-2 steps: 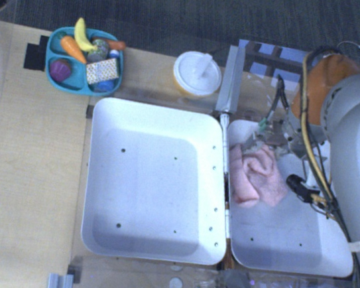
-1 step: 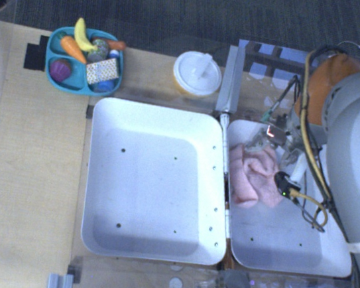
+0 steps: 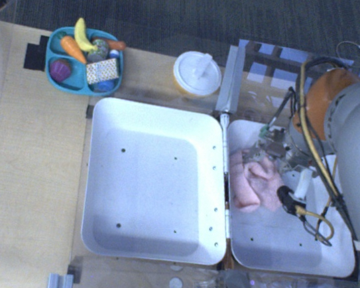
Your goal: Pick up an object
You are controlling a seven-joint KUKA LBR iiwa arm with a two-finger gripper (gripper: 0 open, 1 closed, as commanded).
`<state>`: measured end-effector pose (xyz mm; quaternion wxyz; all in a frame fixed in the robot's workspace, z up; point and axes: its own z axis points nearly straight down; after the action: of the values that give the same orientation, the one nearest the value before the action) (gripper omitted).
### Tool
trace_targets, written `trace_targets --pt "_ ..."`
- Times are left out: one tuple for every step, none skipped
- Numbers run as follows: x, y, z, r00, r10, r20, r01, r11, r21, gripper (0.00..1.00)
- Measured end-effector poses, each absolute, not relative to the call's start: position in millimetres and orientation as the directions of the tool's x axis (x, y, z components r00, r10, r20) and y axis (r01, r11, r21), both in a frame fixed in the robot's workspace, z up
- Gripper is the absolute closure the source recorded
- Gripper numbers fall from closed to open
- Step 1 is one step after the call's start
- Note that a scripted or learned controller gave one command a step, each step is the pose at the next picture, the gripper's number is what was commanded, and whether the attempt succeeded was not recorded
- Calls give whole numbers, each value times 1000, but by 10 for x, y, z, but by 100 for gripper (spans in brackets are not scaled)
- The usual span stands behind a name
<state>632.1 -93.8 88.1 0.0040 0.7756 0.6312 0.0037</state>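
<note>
Pink soft cloth [image 3: 255,181] bunched in right bin [image 3: 297,255], just under hand [image 3: 272,146]; finger state impossible to tell. Best lowered squarely onto thickest fold, closed fully, lifted slowly.

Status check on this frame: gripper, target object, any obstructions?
Gripper low in the right bin, over the pink cloth; grasp not confirmed. Cloth bunched against the bin's left wall. Arm cables hang beside it.

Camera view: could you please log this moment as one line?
arm: over right bin | pincer: at pink cloth | left bin: no contact | grasp: unconfirmed
</note>
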Motion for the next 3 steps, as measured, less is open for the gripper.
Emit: trace_targets --pt "6000 -1029 890 -191 982 -4 982 191 12 0" --pt "6416 -884 879 -168 986 -3 986 168 11 0" --pt "5897 -934 895 -218 976 -3 976 218 12 0"
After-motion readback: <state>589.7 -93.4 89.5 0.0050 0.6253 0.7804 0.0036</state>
